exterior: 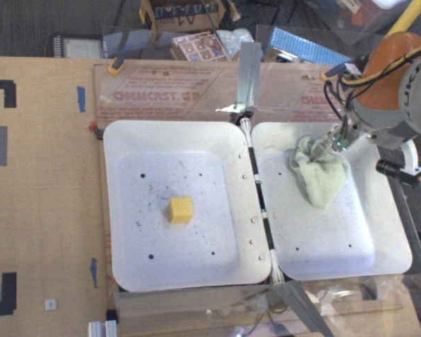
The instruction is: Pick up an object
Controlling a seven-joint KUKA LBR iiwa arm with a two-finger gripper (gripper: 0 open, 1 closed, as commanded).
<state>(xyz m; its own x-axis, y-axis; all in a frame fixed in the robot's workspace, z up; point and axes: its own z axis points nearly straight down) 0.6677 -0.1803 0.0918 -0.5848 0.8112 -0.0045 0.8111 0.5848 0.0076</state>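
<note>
Right bin [379, 251]: gripper [331, 148] touches pale green cloth [321, 177]'s top; finger state unclear.

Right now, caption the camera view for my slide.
Claw down on pale green cloth in right bin; yellow block in left bin.

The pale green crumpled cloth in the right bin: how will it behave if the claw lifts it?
The pale green crumpled cloth lies in soft folds, so it is probably floppy and would hang down when lifted. It looks thin, so likely light. The claw is at its upper edge; a pinch of one fold may slip out.
</note>
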